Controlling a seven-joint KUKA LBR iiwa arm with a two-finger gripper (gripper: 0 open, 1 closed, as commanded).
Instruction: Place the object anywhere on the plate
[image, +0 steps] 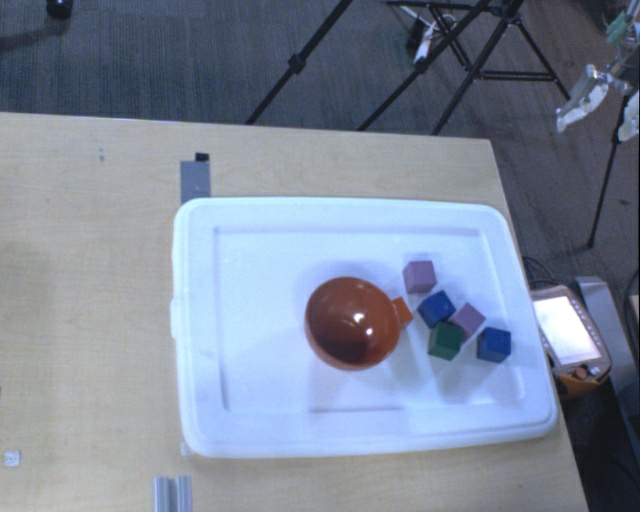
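Tabletop (80, 300) in pale wood takes up the left of the frame. On it we see a small grey bracket (196, 178) just above the upper left corner of the white bin (200, 330). A short grey strip (172, 492) lies at the bottom edge below the bin's lower left corner.

The bin is shallow and sits at a slight slant across the middle and right of the frame. Near its centre rests the plate (350, 322), round, orange-brown and glossy, with a small tab on its right side.

Five little cubes are clustered just right of the plate, all on the bin floor and none on the plate. The purple cube (420, 275) is uppermost. Below it the blue cube (436, 308) lies just beside the plate's tab. The green cube (446, 342) is lower still, touching the mauve cube (467, 320) at its upper right. The second blue cube (494, 344) is furthest right, slightly apart from the others.

Beyond the bin's right rim, off the tabletop, a bright flat screen (566, 334) lies over dark carpet (150, 60).

In the upper right corner a pale grey part, which we take for the tool (603, 105), hangs above the carpet, well apart from the bin. We cannot tell how it is set or whether it has hold of anything.
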